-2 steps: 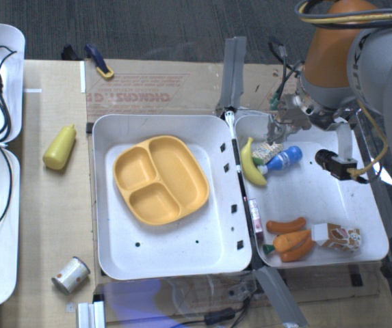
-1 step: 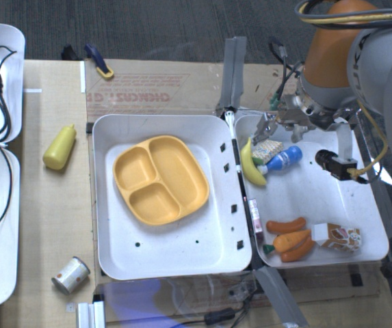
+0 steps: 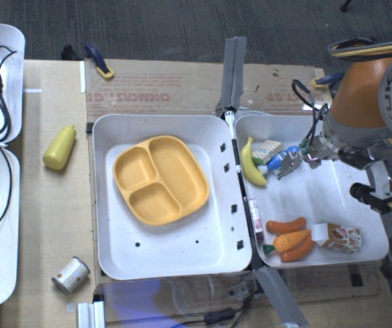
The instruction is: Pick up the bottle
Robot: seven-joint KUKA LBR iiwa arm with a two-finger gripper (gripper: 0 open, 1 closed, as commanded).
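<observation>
A small blue bottle [image 3: 275, 160] lies in the right bin [image 3: 319, 190] near its back left corner, between a banana [image 3: 252, 164] and my gripper [image 3: 289, 163]. The gripper is low in the bin and sits right against the bottle's right end. The silver gripper body hides that end of the bottle. The arm's orange band [image 3: 360, 98] hangs over the bin's back right corner. A yellow squeeze bottle [image 3: 59, 147] lies on the bench left of the left bin.
A speckled box [image 3: 267, 148] lies behind the blue bottle. A sausage [image 3: 286, 225], a carrot [image 3: 293, 243] and a printed packet [image 3: 339, 236] lie at the right bin's front. A yellow divided plate [image 3: 160, 179] sits in the left bin [image 3: 113, 251]. A small can [image 3: 70, 274] rests on the bench.
</observation>
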